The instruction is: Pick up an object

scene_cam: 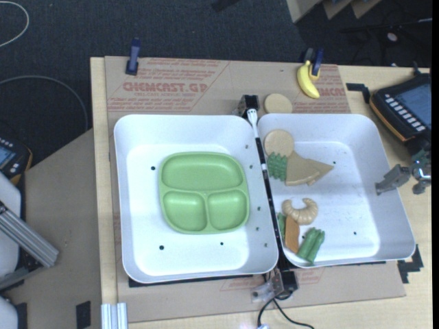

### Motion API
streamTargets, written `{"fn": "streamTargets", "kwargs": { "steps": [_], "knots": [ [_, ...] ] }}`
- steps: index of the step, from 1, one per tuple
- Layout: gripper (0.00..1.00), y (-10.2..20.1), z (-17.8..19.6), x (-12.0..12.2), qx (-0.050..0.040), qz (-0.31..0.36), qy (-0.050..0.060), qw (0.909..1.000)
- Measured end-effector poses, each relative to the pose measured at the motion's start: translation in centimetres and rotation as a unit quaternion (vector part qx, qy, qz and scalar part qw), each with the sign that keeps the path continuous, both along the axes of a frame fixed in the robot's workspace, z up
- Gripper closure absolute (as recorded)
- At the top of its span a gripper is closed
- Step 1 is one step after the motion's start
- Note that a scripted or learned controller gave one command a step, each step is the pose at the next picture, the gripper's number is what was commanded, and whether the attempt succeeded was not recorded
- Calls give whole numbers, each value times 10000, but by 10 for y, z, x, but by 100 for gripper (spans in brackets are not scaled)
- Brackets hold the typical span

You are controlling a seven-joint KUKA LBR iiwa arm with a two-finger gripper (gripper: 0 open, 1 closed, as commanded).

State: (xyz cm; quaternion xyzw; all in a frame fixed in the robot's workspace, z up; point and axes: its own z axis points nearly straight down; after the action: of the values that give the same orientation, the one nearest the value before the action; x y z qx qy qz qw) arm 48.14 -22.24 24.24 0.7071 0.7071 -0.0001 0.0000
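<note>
Brown cardboard (171, 84) covers the bench beneath two white bins. At the right bin's (357, 132) far right edge, the gripper (398, 178) hangs low with nothing visibly between its fingers; whether they are apart or together I cannot tell. Toy food sits along that bin's left side: a croissant (302, 210), a wedge-shaped slice (306, 169) and green vegetables (311, 244). A green divided plate (204, 190) fills the left bin (137, 184).

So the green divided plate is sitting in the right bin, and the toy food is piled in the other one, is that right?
Not quite: the camera view shows the green divided plate in the left bin, and the toy food, such as the croissant, lies in the right bin.
</note>
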Motion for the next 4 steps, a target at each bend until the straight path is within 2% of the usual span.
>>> {"fn": "streamTargets", "kwargs": {
  "steps": [1,2,3,4],
  "knots": [
    [0,70,-165,-3,31,19,37,10000],
    [100,65,-148,-2,-8,-4,-14,10000],
    [100,124,-101,-2,-2,11,-11,10000],
    [100,225,-5,-1,3,25,-32,10000]
  ]
}}
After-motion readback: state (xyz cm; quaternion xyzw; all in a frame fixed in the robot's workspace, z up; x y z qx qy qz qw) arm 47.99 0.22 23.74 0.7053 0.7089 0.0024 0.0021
